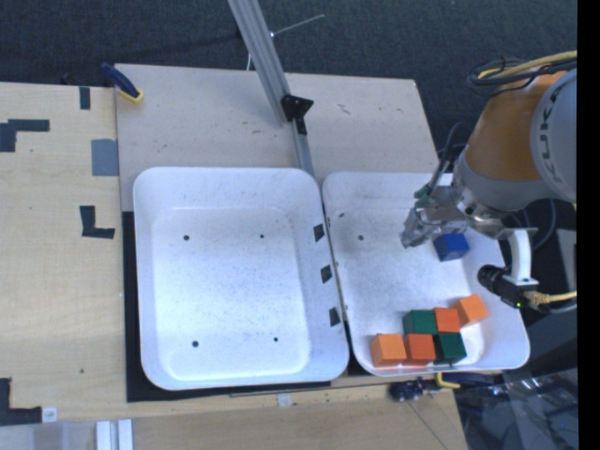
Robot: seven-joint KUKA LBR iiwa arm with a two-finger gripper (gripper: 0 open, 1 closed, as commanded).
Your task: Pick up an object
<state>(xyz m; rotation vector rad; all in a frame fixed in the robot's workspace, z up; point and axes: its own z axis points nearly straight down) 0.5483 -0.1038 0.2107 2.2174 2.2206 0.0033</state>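
My gripper [415, 232] hangs over the upper right part of the right bin [375, 270], below the grey wrist and its orange band. A small blue block [452, 246] lies just to its right, close beside it; I see nothing held. At the bin's near right corner sits a cluster of blocks: orange ones [387, 348], [421, 347], [447, 320], [473, 307] and green ones [421, 322], [452, 346].
The left bin [141, 195] lies beside the right one, their rims meeting at the middle. A slanted metal pole [267, 54] crosses the back of the bench. A blue and yellow tool [122, 81] lies at the far left corner. Cables hang at the right.
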